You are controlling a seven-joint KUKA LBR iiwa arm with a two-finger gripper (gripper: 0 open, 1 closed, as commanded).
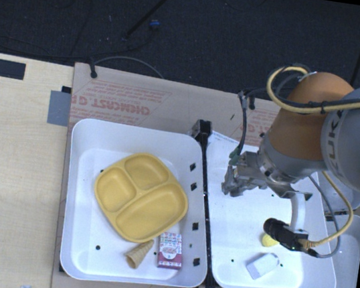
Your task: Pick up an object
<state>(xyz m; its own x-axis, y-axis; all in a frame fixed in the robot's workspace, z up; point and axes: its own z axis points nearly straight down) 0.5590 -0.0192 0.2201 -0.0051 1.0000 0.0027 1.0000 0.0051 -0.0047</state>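
Even overhead light leaves the two shallow white plastic bins (79, 158) bright, shadows soft, background floor dim, detail slightly soft.

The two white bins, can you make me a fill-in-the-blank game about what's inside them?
1. The yellow plate with three sections lies in the ____ bin as the camera sees it.
2. The cone lies just left of the small pink ____.
3. The gripper hangs over the ____ bin.
4. The small white block lies in the same bin as a small ____ object.

Missing words: left; box; right; yellow
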